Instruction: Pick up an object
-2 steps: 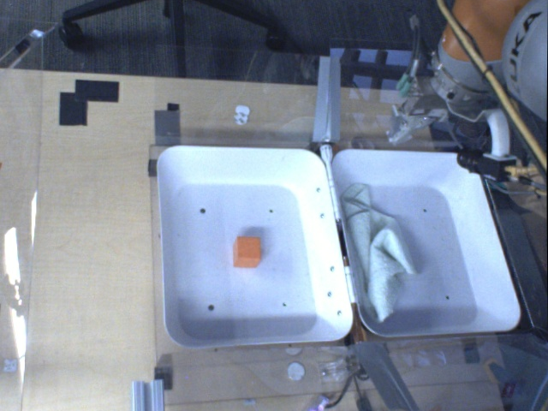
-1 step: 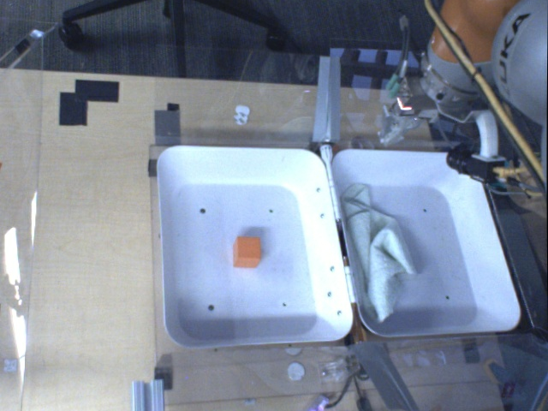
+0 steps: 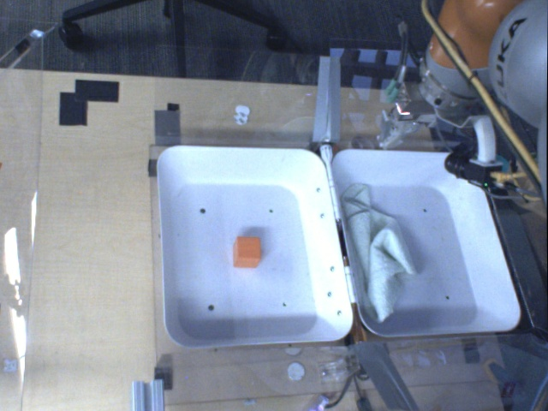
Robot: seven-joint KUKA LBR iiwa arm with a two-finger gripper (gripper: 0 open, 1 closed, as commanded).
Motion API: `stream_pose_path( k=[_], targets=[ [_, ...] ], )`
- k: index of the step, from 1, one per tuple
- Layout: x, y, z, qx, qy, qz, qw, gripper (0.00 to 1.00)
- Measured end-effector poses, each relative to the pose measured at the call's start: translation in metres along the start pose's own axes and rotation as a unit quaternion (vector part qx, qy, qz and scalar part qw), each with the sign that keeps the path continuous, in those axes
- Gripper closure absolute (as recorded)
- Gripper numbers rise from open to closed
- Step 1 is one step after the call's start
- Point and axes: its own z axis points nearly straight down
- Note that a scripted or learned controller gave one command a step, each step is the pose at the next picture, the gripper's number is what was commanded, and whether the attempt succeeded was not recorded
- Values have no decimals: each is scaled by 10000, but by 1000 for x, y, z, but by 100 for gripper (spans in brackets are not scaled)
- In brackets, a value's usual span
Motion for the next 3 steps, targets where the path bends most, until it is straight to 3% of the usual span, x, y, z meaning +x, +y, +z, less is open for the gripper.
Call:
stream_pose_path(
  k=[2, 3],
  targets=[
    [15, 3, -4, -1, 7, 978, 9952, 100],
    [31, 5, -12, 3, 7, 1546, 9880, 100]
  ],
)
